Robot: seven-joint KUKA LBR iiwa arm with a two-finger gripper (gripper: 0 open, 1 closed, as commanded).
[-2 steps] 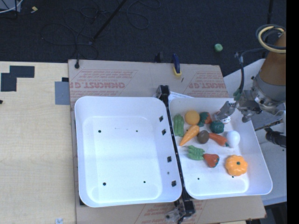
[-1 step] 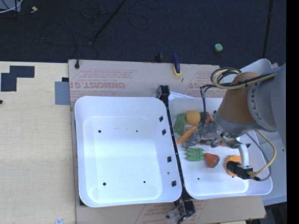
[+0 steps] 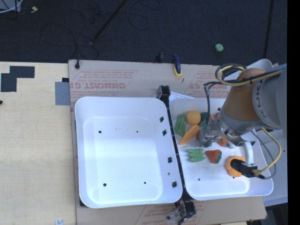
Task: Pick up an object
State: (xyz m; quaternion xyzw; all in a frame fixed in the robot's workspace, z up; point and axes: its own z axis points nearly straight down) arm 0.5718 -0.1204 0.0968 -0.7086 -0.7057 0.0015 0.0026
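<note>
- You'll see the metal two-finger gripper point(image 3: 206, 137) low in the right white plastic bin point(image 3: 220, 189), just right of the orange carrot-shaped toy point(image 3: 189, 134).
- Whether it's parted or closed, you cannot tell.
- Cardboard lettering point(image 3: 104, 85) behind that bin is unreadable.

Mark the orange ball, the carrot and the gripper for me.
orange ball point(image 3: 193, 117): camera view, centre of the ball.
carrot point(image 3: 189, 135): camera view, middle of its length.
gripper point(image 3: 205, 138): camera view, at its tip, among the toys.

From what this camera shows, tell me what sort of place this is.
Most likely a robotics lab's grasping test bench. Two shallow white bins are clamped side by side on a board, small toy foods such as a carrot lie in the right one, and loose cables trail across the dark floor.
</note>
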